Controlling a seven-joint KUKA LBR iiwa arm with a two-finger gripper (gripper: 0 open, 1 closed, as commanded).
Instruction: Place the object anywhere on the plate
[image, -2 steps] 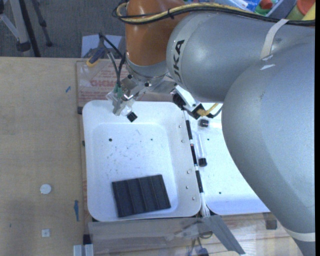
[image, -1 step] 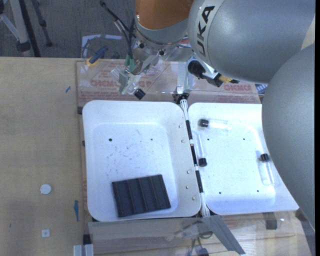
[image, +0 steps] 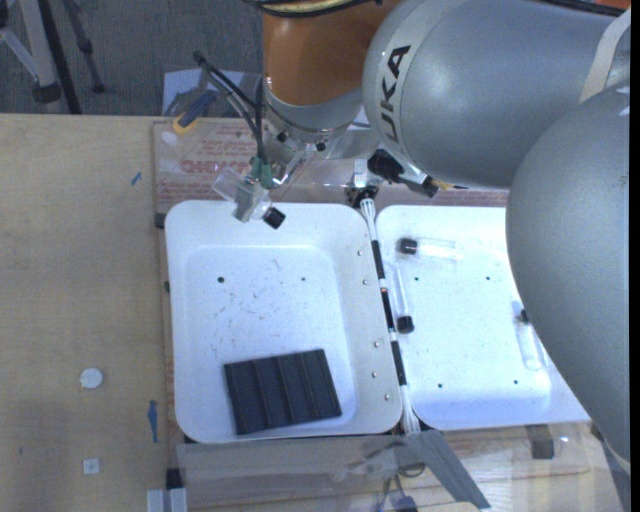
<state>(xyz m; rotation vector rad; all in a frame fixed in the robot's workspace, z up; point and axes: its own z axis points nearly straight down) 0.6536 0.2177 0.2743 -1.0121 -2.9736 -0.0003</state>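
— What lies nearest in the left bin (image: 190, 300)?
— A dark ribbed plate (image: 282, 390), flat at the front of this bin.
— And the object?
— A clear syringe (image: 428, 246) lies in the right bin (image: 470, 400), towards its back, well apart from the plate.
— The pincer (image: 252, 200)?
— It hangs above the left bin's back rim; whether it is clenched, I cannot tell.

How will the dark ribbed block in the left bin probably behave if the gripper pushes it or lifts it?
The dark ribbed block lies flat and low in the left bin, so it should slide, not roll or tip. Its straight edges and even ridges suggest a stiff piece. Its broad face may be too wide for the gripper; an edge grasp seems likelier.
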